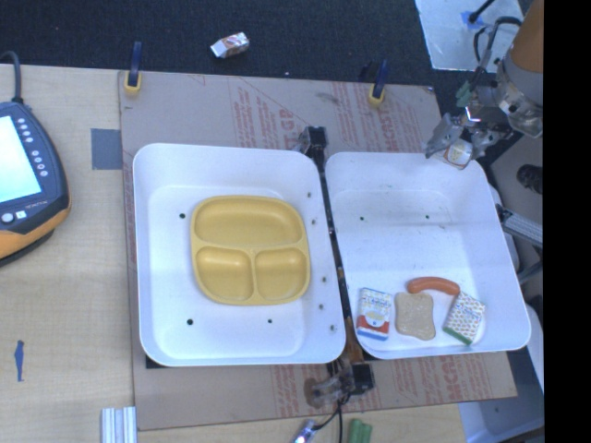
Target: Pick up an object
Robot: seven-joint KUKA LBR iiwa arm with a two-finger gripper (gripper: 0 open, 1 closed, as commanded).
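Observation:
My gripper [457, 148] hangs above the far right corner of the right bin [416, 192], on the arm that comes in from the right. A small pale yellowish object [459, 155] sits between its fingers, lifted off the bin floor. Along the near edge of the right bin lie a red and white carton [373, 313], a tan bread slice [415, 315], an orange sausage [433, 286] and a green and white carton [464, 318]. The gripper is well away from that row.
The left bin [166, 247] holds a yellow divided tray [249, 248]. A teach pendant [26, 178] lies at the bench's left edge. A crumpled wrapper [230, 45] lies on the dark floor beyond the bench. Clamps [375, 89] stand at the board's far edge.

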